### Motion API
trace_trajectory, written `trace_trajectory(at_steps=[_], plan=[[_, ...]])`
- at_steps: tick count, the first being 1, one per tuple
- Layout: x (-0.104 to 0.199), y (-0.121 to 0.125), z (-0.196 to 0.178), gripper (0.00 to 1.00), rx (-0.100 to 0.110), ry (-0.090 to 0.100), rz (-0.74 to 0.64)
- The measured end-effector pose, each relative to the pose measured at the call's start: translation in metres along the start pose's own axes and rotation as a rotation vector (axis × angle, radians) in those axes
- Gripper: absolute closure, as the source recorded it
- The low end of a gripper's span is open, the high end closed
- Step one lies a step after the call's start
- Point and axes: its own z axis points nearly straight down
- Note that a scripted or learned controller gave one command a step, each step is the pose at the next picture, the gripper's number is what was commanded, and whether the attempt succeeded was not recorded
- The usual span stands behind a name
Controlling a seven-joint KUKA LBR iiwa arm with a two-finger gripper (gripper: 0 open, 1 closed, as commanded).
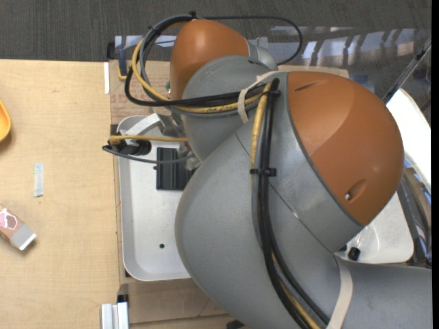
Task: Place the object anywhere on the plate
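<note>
Arm (274, 204) bulks over both bins from my seat. Landmark: left white bin (140, 252). A black block of the gripper (170, 168) sits over the bin's upper floor; I cannot tell its state or whether it carries anything. The object and plate I cannot place; the arm covers most of the bin. My judgement: hold the descent slow and vertical, and confirm the grasp before any transfer.

Grey rounded arm (233, 238), orange domed caps, black and yellow cables, white straps
</note>
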Motion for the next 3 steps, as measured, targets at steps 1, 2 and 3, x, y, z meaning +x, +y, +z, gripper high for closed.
trace_trajectory(at_steps=[1,2,3], plan=[[0.012,-0.002,-0.059,1.00,0.000,0.001,-0.241],[0.012,-0.001,-0.058,0.00,0.000,0.000,-0.241],[-0.026,-0.016,0.038,0.00,0.001,0.002,0.017]])
